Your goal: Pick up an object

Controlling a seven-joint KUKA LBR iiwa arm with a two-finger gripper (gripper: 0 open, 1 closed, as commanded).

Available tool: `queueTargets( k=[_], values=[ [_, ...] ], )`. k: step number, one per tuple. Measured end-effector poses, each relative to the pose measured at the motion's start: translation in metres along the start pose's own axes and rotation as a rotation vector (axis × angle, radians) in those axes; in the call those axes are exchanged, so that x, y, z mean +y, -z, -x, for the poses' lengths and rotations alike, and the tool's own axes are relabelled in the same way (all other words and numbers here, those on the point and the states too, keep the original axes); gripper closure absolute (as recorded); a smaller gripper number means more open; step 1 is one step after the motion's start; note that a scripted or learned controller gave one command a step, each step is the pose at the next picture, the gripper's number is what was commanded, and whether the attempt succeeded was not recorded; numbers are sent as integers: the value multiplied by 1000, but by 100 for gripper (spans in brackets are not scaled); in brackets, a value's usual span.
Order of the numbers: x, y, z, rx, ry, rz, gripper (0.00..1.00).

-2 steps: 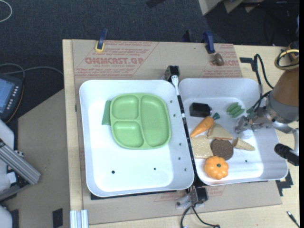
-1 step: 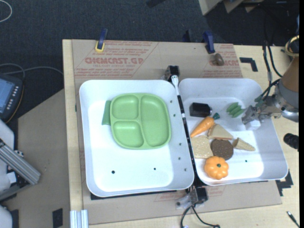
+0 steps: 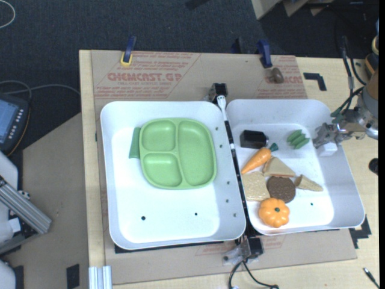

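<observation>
I see my arm (image 3: 370, 104) coming in from the right edge, with just its wrist end in frame. The gripper (image 3: 325, 136) reaches leftward at mid-height, low and angled down. I can't make out how its tip is set.

You have two white bins (image 3: 120, 179), one green divided plate (image 3: 178, 152), one carrot (image 3: 257, 159), one orange pumpkin (image 3: 274, 212), one black block (image 3: 253, 139), one green pod piece (image 3: 297, 139), one brown cookie (image 3: 281, 189) and three bread slices (image 3: 280, 168).
</observation>
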State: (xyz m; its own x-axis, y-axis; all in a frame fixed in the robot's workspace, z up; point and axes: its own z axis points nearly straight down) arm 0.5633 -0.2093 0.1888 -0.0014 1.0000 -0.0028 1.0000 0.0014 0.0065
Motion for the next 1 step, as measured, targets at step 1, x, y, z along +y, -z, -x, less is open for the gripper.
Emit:
queueTargets(
  k=[1],
  values=[
    [1,39,0,0,0,0,100]
  ],
)
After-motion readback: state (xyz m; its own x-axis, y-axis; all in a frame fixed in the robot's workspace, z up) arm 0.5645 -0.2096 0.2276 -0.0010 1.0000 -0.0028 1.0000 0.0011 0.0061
